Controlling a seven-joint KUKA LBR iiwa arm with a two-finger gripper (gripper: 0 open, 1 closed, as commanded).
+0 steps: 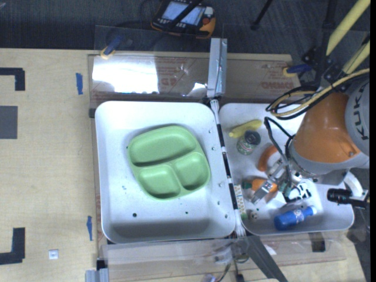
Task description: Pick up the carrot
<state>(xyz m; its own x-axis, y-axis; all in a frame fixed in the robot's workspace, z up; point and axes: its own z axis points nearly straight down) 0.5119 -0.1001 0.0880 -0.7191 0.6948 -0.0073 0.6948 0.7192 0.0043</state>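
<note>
The carrot [257,184] lies in the right bin [335,221], a small orange piece with a green tip, just left of the gripper [271,188] and apparently touching its metal parts. Whether the jaws are wide, narrow or closed on anything cannot be told, because the metal there is small and cluttered. A second orange shape [269,155] shows above the gripper, partly hidden by the arm [329,137], and what it is cannot be made out.

Around them in the same bin are a blue cylindrical bottle [294,217] lying on its side near the front wall, a small round can [249,142] with a dark top, and a yellow banana-like piece [245,126] toward the back. The arm's wide orange band and grey housing cover much of the bin's right half, with black and yellow cables looping over it.

The left bin [111,175], glossy white with rounded corners, holds a pale green plastic divided plate [168,160] with three compartments, set at a slant.

Both bins sit on a light wooden counter [47,157] marked with black tape corners and blue tape strips. A clear plastic sheet [153,75] stands behind the left bin. Beyond the counter, dark carpet carries a handheld controller [183,15] with a lit screen.
</note>
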